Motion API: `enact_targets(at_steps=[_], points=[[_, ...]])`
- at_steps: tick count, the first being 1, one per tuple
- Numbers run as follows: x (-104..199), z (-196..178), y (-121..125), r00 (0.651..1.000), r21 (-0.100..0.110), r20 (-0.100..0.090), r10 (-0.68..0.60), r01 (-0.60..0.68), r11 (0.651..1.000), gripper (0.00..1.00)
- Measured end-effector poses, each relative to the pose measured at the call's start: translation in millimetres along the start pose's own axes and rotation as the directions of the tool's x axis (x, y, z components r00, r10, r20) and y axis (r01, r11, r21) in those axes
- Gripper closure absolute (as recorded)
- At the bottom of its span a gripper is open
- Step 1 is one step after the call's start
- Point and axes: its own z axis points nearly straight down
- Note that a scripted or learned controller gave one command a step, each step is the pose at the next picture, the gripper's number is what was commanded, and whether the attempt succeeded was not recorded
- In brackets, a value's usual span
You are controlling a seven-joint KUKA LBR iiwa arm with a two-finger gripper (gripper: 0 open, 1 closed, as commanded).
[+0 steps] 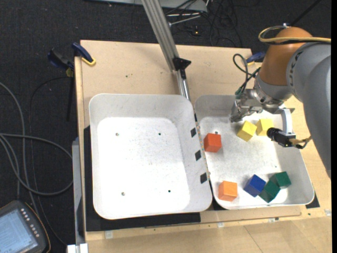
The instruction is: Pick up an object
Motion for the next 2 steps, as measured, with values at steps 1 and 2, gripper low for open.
enact_targets(at_steps=[1, 2], points=[[4, -61, -4, 1.000, -0.005, 0.000, 0.002, -0.002, 1.000, 1.00], [-5, -117, -7, 1.000, -0.005, 0.001, 0.005, -0.005, 1.000, 1.00]])
